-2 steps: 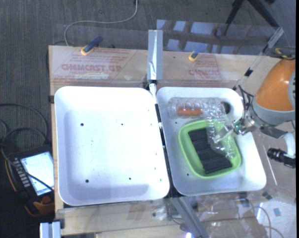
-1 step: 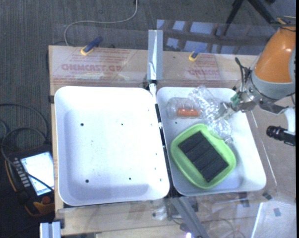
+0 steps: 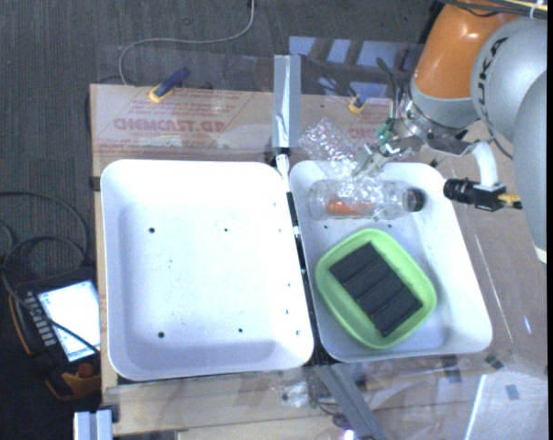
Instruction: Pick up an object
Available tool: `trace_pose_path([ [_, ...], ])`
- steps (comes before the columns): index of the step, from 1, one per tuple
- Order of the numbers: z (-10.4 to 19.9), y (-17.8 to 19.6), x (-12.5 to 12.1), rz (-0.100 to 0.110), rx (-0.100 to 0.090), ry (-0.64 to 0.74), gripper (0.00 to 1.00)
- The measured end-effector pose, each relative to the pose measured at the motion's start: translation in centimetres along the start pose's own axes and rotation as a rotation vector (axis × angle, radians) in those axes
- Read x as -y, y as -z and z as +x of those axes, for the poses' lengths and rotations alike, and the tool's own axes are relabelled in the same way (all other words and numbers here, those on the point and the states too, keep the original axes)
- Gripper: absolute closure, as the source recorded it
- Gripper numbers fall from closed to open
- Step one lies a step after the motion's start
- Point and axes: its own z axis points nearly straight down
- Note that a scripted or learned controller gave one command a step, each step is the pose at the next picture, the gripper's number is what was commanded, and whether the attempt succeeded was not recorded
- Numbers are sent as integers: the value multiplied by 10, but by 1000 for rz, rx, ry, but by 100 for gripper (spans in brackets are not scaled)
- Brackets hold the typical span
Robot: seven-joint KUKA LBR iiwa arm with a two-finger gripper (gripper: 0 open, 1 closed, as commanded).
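Nearest sits a green dish with a dark ridged block, in the right bin. Beyond it lies a clear plastic bottle, partly under crumpled clear wrap. The gripper hangs at the bin's far edge, touching the wrap; I cannot tell its spread.

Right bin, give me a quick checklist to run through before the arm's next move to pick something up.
1. Objects present in the right bin: ok, a green dish holding a black block, and a clear plastic bottle.
2. Hand over the right bin: ok, at its far edge above the bottle.
3. Object between the fingers: cannot tell, clear plastic clutters that spot.
4. Bottle lying flat: ok, on its side.
5. Dish clear of the bottle: ok, a gap shows.
6. Left bin out of the arm's path: ok.
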Motion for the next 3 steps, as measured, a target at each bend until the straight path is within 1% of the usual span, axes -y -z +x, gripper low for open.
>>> trace_pose_path([
  [1, 0, -1, 0, 1, 1, -2, 0],
  [2, -17, -85, 91, 2, -1, 166, 0],
  [3, -48, -108, 122, -25, 4, 19, 0],
])
